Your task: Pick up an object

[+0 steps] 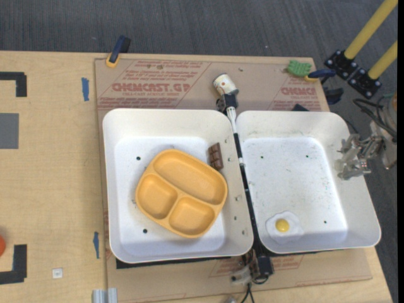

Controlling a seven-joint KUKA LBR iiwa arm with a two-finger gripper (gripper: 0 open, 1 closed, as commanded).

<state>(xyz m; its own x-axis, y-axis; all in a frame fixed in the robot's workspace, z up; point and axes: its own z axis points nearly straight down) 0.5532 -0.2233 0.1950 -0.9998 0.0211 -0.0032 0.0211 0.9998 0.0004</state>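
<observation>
**Claw at the right bin's outer rim, nothing seen in it**

Reaching in from the right edge of the view, with the bare-metal claw (355, 158) poised at the right-hand rim of the right bin (328, 122), roughly midway along that wall. Wrist hardware blurred against the dark floor behind, so tilt hard to judge. Cannot tell whether open or closed: too small and too tangled a shape to read. Nothing visible in its grasp, and no contact with any loose object.

Nearest to the claw, a toy fried egg (283, 225), white with a round yellow yolk, lying flat on the same bin's floor, below and to the view's left of the claw, near the front wall and well apart from it.

Further to the view's left of the claw, past the seam between the bins, a yellow divided plate (182, 193) with three compartments, sitting flat and turned at an angle in the left bin (120, 144). Just beside the plate's claw-ward upper corner, a small brown block (215, 156), close against the wall shared with the right bin.
</observation>
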